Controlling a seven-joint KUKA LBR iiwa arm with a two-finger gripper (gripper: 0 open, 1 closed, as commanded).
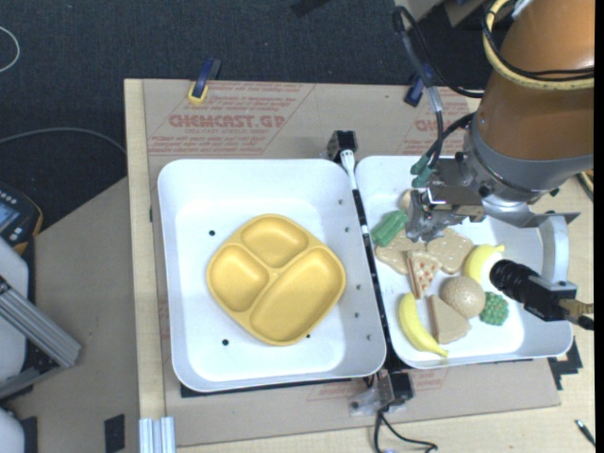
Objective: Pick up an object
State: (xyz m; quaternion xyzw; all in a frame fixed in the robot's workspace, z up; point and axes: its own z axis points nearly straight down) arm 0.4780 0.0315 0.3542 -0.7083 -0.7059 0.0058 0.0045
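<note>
The worktop (151,253) carried two shallow white bins side by side. The left bin (184,347) held a yellow divided plate (275,278) near its middle, with bare floor all round it. The right bin (528,343) held a close heap of toy foods, and the arm (543,92) stood over its upper half, reaching in from the right.

The pincer (424,223) hung low over the upper left of the heap. Whether its tips were apart or together could not be told, since the wrist body and cabling hid them; nothing was seen between them.

Directly below and just beside the pincer lay a green leafy piece (388,226), a tan cracker (451,250) and an orange wedge (422,272). Further toward the near edge lay a brown roll (462,294), a long banana (415,325) with its long axis running roughly from far to near, a smaller yellow piece (483,260) and a green broccoli (494,310).

Judged from this, the nearest candidates lay under the pincer and slightly toward the near side. The pieces touched or overlapped, leaving little free room between them; the bin's left wall stood close to the green piece. Open floor remained along the near right edge.
</note>
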